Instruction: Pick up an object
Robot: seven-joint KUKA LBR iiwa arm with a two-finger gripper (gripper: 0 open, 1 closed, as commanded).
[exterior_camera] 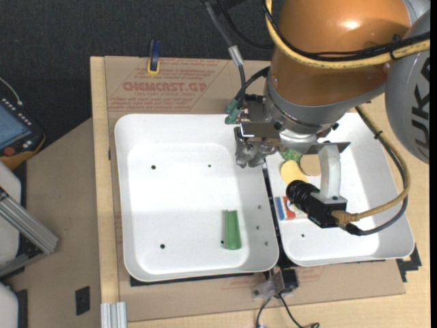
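A green cylindrical object (232, 229) lies in the left bin (136, 183), near its front right corner. In the right bin (382, 183) a yellow object (292, 171) shows partly under the arm. A red and blue flat item (287, 208) lies just in front of it by the divider. My gripper (302, 157) hangs below the big orange-banded wrist (328, 39) over the right bin's back left part, right above the yellow object. The arm's bulk hides most of it.
A black connector (314, 207) with a yellow cable (382, 207) hangs from the arm over the right bin. A metal bracket (250, 142) on the wrist sits above the divider between the bins. Brown cardboard (164, 80) lies under both bins.
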